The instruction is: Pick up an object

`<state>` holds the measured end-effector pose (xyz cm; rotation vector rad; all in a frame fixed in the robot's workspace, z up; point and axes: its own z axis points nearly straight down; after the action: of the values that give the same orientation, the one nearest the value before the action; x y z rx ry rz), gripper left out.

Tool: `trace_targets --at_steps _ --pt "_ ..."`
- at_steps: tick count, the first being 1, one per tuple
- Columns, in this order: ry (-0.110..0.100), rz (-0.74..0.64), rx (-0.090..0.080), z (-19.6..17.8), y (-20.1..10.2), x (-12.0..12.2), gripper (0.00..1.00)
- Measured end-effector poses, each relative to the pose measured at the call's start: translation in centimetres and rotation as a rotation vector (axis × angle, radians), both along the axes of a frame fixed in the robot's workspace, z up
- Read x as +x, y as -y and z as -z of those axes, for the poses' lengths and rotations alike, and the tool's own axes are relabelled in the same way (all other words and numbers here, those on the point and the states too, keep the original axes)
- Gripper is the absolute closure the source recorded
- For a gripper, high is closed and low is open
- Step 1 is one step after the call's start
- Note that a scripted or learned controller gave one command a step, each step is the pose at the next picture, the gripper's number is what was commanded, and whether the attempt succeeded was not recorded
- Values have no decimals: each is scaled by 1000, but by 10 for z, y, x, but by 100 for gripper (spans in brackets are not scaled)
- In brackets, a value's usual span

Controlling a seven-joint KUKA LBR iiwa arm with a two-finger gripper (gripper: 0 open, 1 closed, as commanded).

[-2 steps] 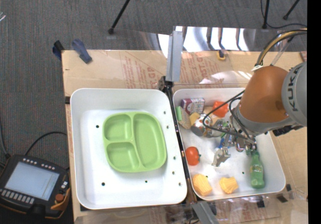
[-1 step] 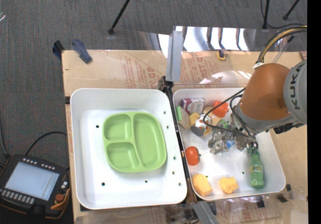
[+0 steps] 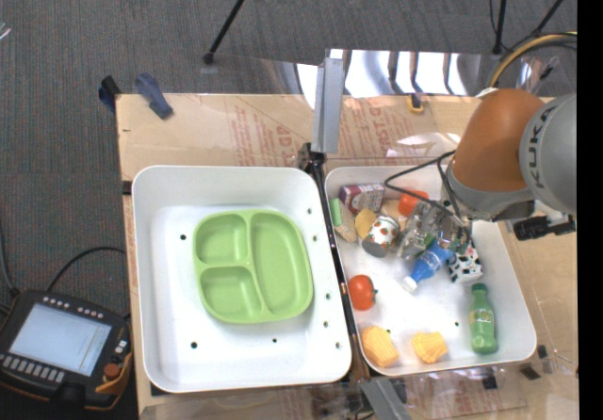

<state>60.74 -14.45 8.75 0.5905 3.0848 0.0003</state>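
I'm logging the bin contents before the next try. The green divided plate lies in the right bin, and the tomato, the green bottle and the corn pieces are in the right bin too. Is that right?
Not quite. The camera view shows the green divided plate lying in the left bin, not the right one. The rest holds: the tomato, the green bottle and the corn pieces are in the right bin.

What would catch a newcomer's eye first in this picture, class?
The green tray lies alone in the left bin. The arm's orange band hangs over the right bin, its gripper low among toys by the blue bottle. A green bottle lies near the front.
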Motion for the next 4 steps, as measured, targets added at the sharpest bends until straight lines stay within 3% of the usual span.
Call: trace_targets --at_steps 1,2,3,4 --pt "-1 -1 1 0 -1 0 0" --pt "3 68 1 -2 -66 -13 0" --pt "0 -48 0 -18 -8 -36 0" --pt "3 99 -1 -1 -57 -11 0"
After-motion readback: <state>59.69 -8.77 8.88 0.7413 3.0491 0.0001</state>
